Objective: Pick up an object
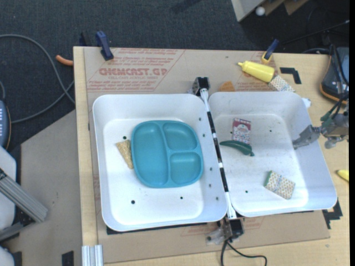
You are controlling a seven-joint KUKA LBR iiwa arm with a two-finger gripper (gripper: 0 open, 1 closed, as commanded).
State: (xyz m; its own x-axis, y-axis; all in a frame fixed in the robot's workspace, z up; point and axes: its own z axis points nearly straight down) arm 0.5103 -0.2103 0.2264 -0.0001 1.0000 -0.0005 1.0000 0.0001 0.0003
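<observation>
Objects lie in the right bin point(310, 121): chili pepper point(237, 147), sponge point(280, 185); we cannot tell the gripper point(304, 138) opening at the rim

Wooden bench point(166, 65) under two white bins point(105, 115) point(310, 165), with a yellow bottle point(256, 69) beside them.

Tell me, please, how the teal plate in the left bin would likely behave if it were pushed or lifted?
The plate looks like rigid moulded plastic, so probably stiff and fairly light. It lies flat and wide, so it would likely slide rather than tip. Its low rim offers the hand little to pinch, and one edge overlaps a sponge.
</observation>
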